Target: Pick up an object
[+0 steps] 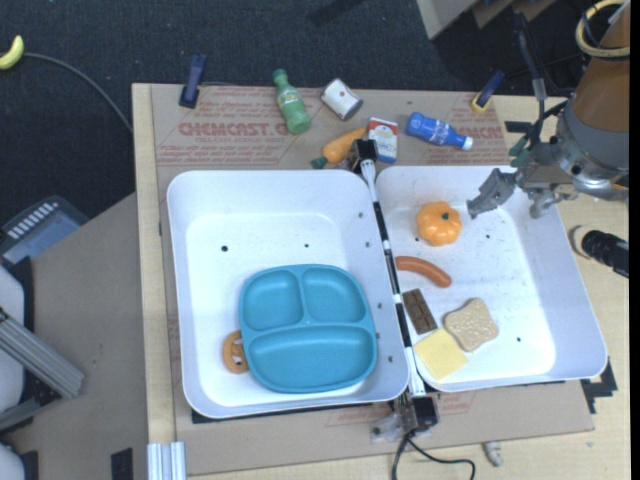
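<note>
Overhead, the camera view shows two white bins side by side on the bench. At the right of the frame the arm (600, 118) reaches in, and its gripper (518, 194) hangs over the upper right part of the right bin (560, 313). Its two fingers are spread apart, one toward the left and one toward the right, with nothing between them.

Just left of the gripper, in the upper middle of that bin, sits a small orange pumpkin (439, 223); it is near the left finger but apart from it. Below it lies a sausage (423, 270), and lower still a slice of bread (471, 325) touching a yellow cheese square (439, 354), with a brown bar (418, 311) against the bin's left wall.

The left bin (200, 228) holds a blue tray (305, 326) with a pretzel (233, 352) tucked at its lower left edge. Behind the bins, at the top of the frame, lie a green bottle (292, 103), a can (341, 99), a carton (381, 138), a blue bottle (438, 131) and a carrot (340, 148).

By the look of it, the step in hand is the approach: nothing is gripped yet. The pumpkin seems the nearest candidate. The next move calls for shifting left until the fingers straddle it, descending, then closing. Being round, it may roll or slip out if the fingers meet it off centre.
</note>
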Controlling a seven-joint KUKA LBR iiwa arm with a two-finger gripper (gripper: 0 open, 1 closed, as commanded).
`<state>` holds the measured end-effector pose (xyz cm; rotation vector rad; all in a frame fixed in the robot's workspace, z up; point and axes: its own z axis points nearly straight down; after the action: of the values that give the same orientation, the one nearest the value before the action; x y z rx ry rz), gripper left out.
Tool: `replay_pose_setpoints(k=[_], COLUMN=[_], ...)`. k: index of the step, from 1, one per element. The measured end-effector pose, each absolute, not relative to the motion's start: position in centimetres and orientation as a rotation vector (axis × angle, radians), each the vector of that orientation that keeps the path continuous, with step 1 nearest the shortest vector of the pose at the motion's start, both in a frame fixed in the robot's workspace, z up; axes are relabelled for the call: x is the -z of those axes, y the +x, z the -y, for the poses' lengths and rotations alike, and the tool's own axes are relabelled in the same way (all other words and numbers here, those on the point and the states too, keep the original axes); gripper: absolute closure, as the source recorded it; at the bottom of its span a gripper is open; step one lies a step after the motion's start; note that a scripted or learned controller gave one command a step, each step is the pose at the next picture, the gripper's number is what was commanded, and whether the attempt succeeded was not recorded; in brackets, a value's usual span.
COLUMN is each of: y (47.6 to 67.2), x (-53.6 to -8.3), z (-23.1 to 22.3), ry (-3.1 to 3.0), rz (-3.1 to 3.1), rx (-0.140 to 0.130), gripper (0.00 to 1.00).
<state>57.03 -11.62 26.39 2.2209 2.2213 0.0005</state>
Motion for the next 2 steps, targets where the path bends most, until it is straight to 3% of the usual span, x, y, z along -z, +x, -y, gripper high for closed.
replay_pose_setpoints(k=[1,2], y=[63.1,62.0], x=[-18.7,-8.4], z=[7.2,9.6], ry=[2.220,2.222], rz=[-2.222,-2.221], rx=[0.000,0.001], gripper=[0.00,0.00])
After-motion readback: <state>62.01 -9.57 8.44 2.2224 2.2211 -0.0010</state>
